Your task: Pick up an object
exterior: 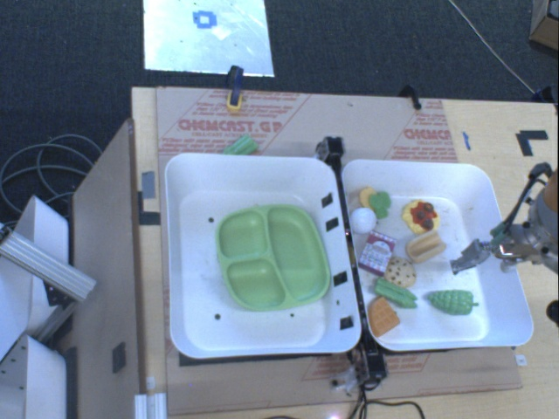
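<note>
The right bin [502, 321] holds several toy foods. Among them are a pizza slice [421, 215], a hot dog bun [425, 247], a pink box [377, 253], a cookie [401, 273], a green pickle [395, 292], a bumpy green piece [452, 301], an orange wedge [383, 317], a white ball [362, 220] and a yellow-green piece [376, 201]. My gripper [465, 258] hangs over the right side of this bin, just right of the bun and above the bumpy green piece. Nothing is visibly held in it.
The left bin [192, 321] holds a green divided plate [272, 257]. A black clamp strip [342, 251] runs between the bins. A yellow-handled clamp [234, 90] and a shiny sheet [207, 24] lie beyond the bins.
</note>
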